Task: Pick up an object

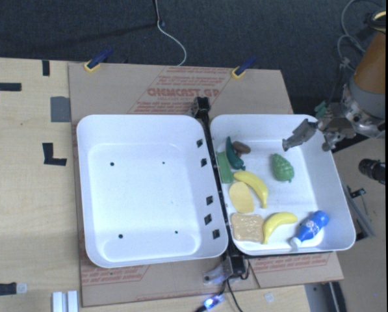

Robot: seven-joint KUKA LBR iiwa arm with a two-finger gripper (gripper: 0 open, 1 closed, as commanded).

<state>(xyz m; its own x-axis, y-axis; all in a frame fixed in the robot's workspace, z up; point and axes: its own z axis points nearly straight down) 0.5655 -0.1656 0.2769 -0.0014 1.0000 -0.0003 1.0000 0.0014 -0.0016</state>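
The right bin holds several toy foods. Among them are a green bumpy fruit, a yellow banana, a pale yellow oval piece, a slice of bread, a second banana and a blue and white bottle. A dark green piece and a small brown one lie by the bin's left wall. My gripper hangs over the bin's upper right part, above and right of the green fruit. It is open, with nothing between its fingers.
The left bin stands beside the right one on a cardboard sheet. A black divider clip sits where the bins meet at the back. The arm's orange band and cables are at the right.
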